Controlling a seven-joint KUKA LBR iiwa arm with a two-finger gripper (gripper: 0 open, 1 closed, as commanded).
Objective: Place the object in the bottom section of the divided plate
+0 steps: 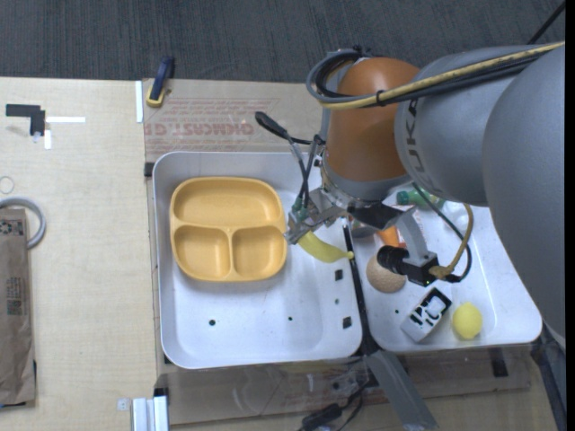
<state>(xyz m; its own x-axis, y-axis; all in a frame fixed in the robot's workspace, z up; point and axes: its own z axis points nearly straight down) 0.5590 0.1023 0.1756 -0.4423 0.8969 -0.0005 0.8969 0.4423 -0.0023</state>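
Gripper [301, 227]: just right of the divided plate [228, 227], apparently closed on the banana.
Banana [322, 247]: yellow, at the fingertips, just right of the plate, outside its sections.

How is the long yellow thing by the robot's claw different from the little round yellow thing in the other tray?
The long curved yellow banana-shaped object lies in the left white bin, at the gripper, beside the yellow divided plate. The small round yellow lemon-like object sits in the right white bin, apart from the gripper. Both are yellow.
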